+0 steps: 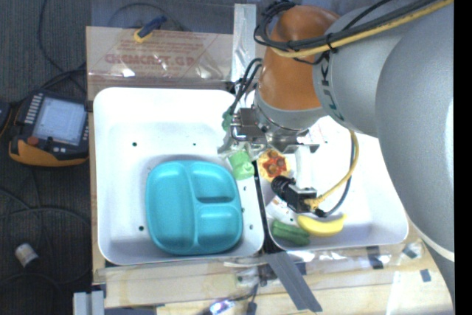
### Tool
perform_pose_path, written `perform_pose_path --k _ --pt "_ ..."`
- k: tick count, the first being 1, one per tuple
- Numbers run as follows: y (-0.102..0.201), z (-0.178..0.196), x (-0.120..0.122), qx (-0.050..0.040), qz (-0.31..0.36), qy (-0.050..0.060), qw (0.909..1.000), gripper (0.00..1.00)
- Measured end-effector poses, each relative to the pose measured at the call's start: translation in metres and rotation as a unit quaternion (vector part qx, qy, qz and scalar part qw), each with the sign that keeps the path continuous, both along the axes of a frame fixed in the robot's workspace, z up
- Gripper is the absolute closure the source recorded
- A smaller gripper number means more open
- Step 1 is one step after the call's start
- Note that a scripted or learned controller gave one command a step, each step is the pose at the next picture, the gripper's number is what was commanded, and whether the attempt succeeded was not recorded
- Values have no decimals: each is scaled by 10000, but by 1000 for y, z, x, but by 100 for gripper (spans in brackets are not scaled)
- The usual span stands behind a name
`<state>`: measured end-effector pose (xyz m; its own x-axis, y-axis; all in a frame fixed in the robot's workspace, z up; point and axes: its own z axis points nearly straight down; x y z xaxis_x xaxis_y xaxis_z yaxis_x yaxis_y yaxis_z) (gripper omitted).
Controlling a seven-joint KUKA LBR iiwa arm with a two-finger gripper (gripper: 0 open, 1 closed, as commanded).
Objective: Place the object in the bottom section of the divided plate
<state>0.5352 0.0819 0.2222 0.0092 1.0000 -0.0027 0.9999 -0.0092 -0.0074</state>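
A teal divided plate (193,206) lies in the left bin (125,122), toward its front right. It has one large section on the left and two smaller ones on the right. My gripper (243,151) hangs over the wall between the two bins, just above the plate's upper right rim. A small light green object (240,164) sticks out from under it, held between the fingers, above the divider.
The right bin (383,225) holds a yellow banana (322,224), a dark green vegetable (289,232) and a red and orange item (276,164) close to the gripper. The arm's bulk covers most of that bin. A pendant (48,129) lies left of the bench.
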Motion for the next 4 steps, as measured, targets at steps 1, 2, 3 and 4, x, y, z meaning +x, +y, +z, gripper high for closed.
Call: perform_pose_path --k 1,2,3,4 --pt "73 29 -2 -7 -345 -2 9994 100" --pt "31 -9 -20 6 1224 5 9925 100" --pt "92 2 -45 10 1751 1 9846 100" --pt "91 2 -44 12 1747 2 9846 0"
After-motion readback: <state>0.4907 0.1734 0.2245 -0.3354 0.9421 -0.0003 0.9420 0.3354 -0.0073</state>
